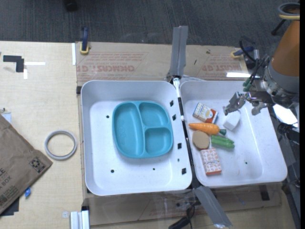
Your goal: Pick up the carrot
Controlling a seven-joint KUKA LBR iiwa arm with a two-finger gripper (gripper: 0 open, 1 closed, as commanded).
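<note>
Camera view: carrot (204, 127) in right bin (267, 168), tool (244, 104) above.

Left bin (90, 128) and right bin (267, 156): smooth white plastic, faint sheen.
Divided plate (142, 129): turquoise plastic, smooth, softly glossy.
Carrot (204, 127): orange, smooth, plastic-looking, with a green tip.
Green vegetable piece (222, 142): glossy plastic.
Round tan piece (201, 140): matt.
Two small cartons (211, 161) (204, 112): printed, paper-like faces.
White block (231, 122): plain, matt.
Gripper (244, 104): grey metal, dull finish.
Bench top (38, 94): pale wood, matt.
Cardboard sheet (128, 61): brown, printed, matt.
Tape ring (61, 144): greyish, smooth.
Floor (119, 8): dark, rough carpet.
</note>
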